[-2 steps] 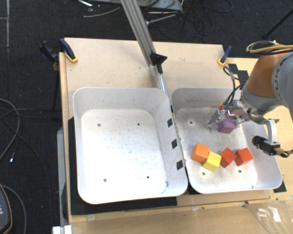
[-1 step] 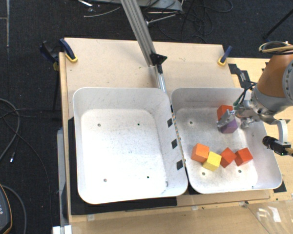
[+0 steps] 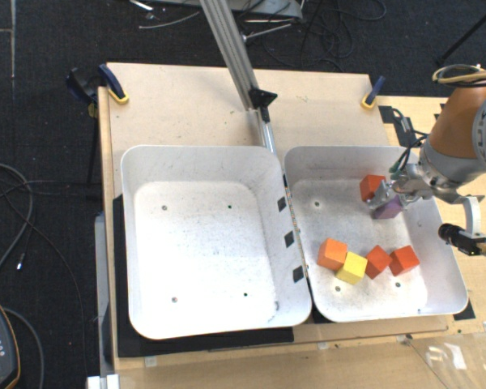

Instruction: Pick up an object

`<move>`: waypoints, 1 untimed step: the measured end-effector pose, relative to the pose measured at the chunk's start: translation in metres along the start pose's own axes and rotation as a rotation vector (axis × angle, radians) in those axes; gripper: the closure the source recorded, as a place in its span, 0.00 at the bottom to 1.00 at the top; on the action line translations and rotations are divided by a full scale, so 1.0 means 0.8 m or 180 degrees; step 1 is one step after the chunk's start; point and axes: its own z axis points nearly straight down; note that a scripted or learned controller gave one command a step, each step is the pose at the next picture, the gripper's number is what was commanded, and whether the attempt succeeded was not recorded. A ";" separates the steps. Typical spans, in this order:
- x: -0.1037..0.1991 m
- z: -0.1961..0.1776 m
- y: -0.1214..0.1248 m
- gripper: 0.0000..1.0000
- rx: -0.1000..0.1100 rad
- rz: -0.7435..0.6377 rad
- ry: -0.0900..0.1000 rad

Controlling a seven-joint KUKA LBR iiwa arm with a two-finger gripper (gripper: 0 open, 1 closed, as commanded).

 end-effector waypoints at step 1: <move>0.088 -0.056 -0.010 1.00 0.0000 -0.0014 0.0019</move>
